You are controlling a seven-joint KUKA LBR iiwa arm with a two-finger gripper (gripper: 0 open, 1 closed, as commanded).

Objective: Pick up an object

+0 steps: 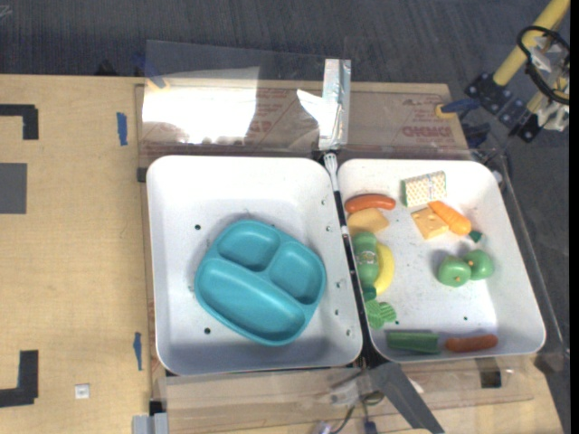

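The left white bin (pixel 172 197) holds a teal divided plate (pixel 261 280). Several toy foods lie in the right white bin (pixel 516 242). A red sausage (pixel 371 202) rests above an orange piece (pixel 365 221) at the bin's left side. Below them are a green cup-like item (pixel 365 247), a yellow banana (pixel 385 269) and a small green piece (pixel 381 314). A checkered block (pixel 424 188), a tan wedge (pixel 428 225) and a carrot (pixel 450 217) sit at the back. A green fruit (pixel 464 268) lies to the right. A dark green cucumber (pixel 412 340) and a red sausage (pixel 471 342) lie along the front wall.
A clear plastic sheet (pixel 217 107) and a silver taped post (pixel 335 102) stand behind the bins. Yellow-handled gear with black clamps (pixel 529 52) sits at the top right, off the bench. Bare wooden bench top (pixel 72 242) stretches to the left.
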